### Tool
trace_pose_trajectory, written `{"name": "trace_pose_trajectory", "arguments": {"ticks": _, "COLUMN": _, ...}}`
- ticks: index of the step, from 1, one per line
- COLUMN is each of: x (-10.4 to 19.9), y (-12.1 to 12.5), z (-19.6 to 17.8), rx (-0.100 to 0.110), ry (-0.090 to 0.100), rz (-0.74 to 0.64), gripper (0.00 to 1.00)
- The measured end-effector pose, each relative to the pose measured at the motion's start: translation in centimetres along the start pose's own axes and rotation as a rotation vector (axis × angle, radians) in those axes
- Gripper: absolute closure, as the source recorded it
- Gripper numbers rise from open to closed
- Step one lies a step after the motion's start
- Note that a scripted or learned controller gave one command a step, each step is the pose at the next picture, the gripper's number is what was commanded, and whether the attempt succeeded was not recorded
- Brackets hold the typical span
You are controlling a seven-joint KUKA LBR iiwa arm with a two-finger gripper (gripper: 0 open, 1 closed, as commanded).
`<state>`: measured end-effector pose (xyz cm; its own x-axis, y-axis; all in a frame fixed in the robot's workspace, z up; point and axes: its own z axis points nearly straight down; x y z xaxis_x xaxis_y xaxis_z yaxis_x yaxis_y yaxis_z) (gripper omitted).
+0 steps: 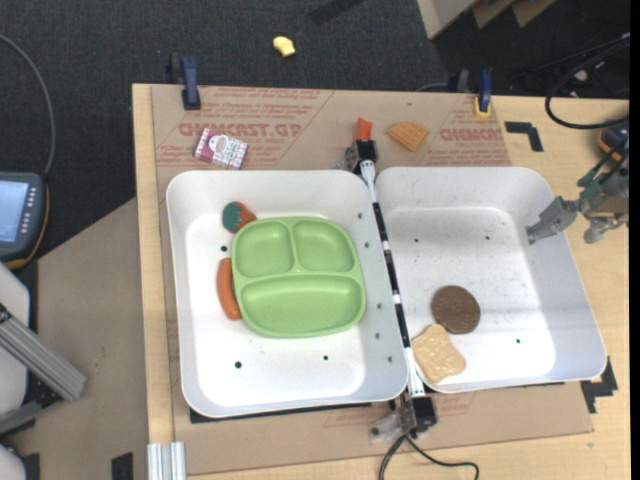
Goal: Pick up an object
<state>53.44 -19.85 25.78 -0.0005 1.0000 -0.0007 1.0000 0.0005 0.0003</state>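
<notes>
Cardboard-brown tabletop [300, 118] carries two shallow, glossy white plastic bins with rounded corners; the left bin [195, 358] holds a smooth lime-green divided plate [297, 275] of three compartments, an orange sausage-shaped toy [228, 290] touching the plate's left edge, and a small teal-and-orange piece [238, 215] at its upper left corner; the right bin [560, 328] holds a flat round brown cookie [456, 308] and a tan, rough cracker [438, 353] near the front left corner; the metal hand [575, 218] hovers over that bin's right rim, released, grasping nothing.
</notes>
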Motion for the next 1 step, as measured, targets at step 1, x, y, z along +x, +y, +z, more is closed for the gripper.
{"name": "trace_pose_trajectory", "arguments": {"ticks": 1, "x": 6.42, "y": 2.35, "z": 12.72, "rx": 0.012, "ry": 0.007, "rz": -0.006, "gripper": 0.0}}
